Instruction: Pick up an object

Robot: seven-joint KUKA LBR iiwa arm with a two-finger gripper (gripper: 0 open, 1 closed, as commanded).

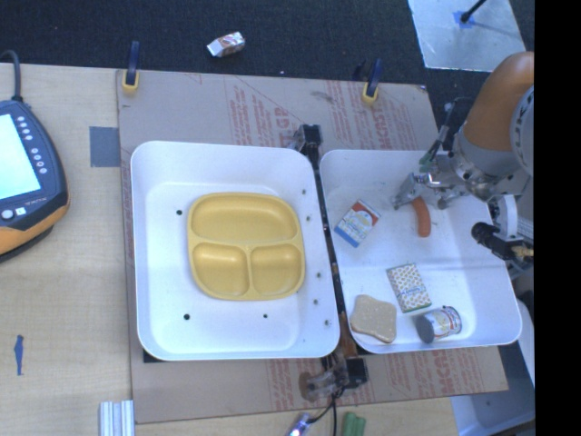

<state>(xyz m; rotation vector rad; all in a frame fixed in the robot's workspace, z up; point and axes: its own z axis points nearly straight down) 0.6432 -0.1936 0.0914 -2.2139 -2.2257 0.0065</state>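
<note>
My gripper [422,198] hangs over the back of the right bin [481,321], open, its fingers spread to either side of the upper end of an orange-red sausage [422,220]. The sausage lies on the bin floor and is not held. Other objects in that bin are a small blue, white and orange carton [356,223], a patterned green packet [408,287], a slice of bread [374,318] and a small can [440,323] lying on its side near the front edge.
The left bin [154,243] holds a yellow divided plate [245,245]. An orange-edged tablet [23,175] lies on the bench at far left. A crumpled wrapper [226,44] lies on the dark floor behind the bench.
</note>
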